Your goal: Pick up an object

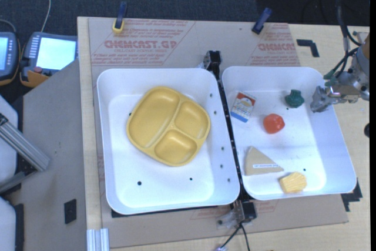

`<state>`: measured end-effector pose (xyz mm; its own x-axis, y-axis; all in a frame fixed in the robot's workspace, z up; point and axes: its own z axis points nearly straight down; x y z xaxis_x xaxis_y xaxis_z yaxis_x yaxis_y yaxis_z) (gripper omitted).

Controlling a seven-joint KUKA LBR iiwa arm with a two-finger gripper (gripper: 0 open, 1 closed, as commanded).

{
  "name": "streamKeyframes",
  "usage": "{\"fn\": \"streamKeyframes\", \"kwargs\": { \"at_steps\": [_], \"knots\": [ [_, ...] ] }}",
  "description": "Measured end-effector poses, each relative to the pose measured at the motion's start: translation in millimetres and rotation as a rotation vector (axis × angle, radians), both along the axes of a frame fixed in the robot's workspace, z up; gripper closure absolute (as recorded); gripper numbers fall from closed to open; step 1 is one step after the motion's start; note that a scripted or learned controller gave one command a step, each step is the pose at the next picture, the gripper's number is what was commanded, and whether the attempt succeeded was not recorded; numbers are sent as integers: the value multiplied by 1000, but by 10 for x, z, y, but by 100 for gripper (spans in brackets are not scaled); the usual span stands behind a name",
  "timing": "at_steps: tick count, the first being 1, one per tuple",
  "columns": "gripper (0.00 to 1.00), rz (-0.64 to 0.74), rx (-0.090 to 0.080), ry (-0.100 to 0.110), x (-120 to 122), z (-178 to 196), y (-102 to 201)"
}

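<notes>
The hand [323,98] sits at the right rim of the right bin [343,150]; whether it is open or closed cannot be determined, and nothing is visible in its grip. The nearest object, a small green toy [294,99], lies just beside it in the bin's upper right. The toy appears light, rigid and somewhat lumpy. Recommended grasp: across its widest middle part, from above. A red ball [273,123] nearby may roll.
</notes>
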<state>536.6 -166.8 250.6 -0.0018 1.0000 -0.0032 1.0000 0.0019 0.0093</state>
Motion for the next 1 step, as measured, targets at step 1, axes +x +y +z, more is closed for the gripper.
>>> {"fn": "streamKeyframes", "kwargs": {
  "at_steps": [1],
  "knots": [
    [100,0,1,3,12,294,-3]
  ]
}}
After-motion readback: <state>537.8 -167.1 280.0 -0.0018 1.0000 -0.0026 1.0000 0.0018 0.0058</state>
